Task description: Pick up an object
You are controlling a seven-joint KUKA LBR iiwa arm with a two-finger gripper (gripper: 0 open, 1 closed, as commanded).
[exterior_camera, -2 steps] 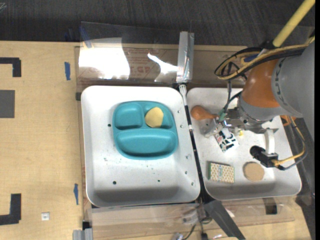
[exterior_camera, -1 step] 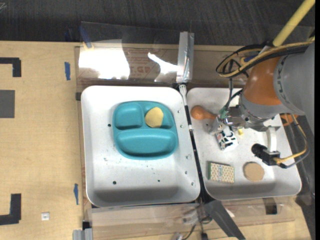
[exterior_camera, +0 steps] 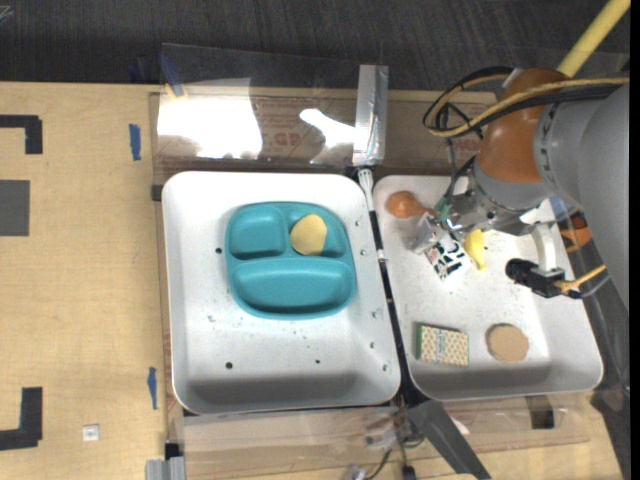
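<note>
- Arm (exterior_camera: 575,153) comes in from the right, above the right bin (exterior_camera: 585,368).
- Gripper (exterior_camera: 446,254) sits low in the upper half of that bin, tip angled toward the bin floor. Open or closed: cannot tell from this angle.
- Yellow piece (exterior_camera: 476,249) lies just beside the gripper, on its right, partly under the wrist.
- Orange-brown ball (exterior_camera: 402,204) lies near the gripper, up and left, close to the bin's upper left corner.
- Patterned square packet (exterior_camera: 442,344) and tan disc (exterior_camera: 508,343) lie flat near the front wall, apart from each other, well apart from the gripper.
- Left bin (exterior_camera: 190,298) holds a teal divided tray (exterior_camera: 290,286). A pale yellow rounded item (exterior_camera: 308,234) sits in its upper right compartment.
</note>
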